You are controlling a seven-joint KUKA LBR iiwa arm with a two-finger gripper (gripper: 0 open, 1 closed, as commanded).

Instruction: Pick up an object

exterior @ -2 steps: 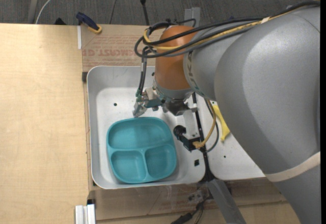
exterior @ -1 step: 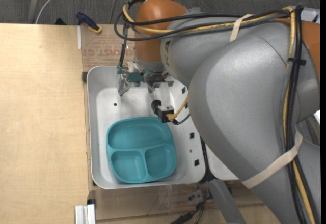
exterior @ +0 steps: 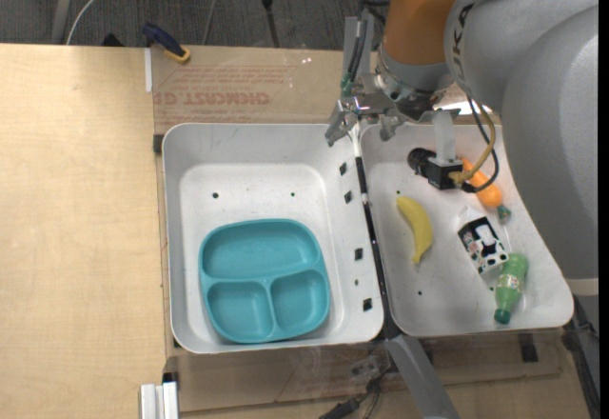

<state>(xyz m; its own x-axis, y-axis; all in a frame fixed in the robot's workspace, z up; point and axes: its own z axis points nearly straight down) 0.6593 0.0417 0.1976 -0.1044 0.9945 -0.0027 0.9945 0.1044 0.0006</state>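
My gripper (exterior: pixel 362 129) hangs over the far end of the wall between the two bins, fingers spread open and nothing between them. In the right bin (exterior: pixel 447 308) a yellow banana (exterior: pixel 416 228) lies near the middle, well in front of the gripper. A small orange object (exterior: pixel 486 191) sits by the right wall, partly hidden by the robot's cable. Closer to the front are a black-and-white block (exterior: pixel 481 245) and a green bottle (exterior: pixel 509 287) lying on its side.
The left bin (exterior: pixel 190 179) holds a teal divided plate (exterior: pixel 266 280) at its front. A brown cardboard sheet (exterior: pixel 238 89) lies behind the bins, and bare wooden bench (exterior: pixel 76 217) spreads to the left. The arm's bulk covers the upper right.
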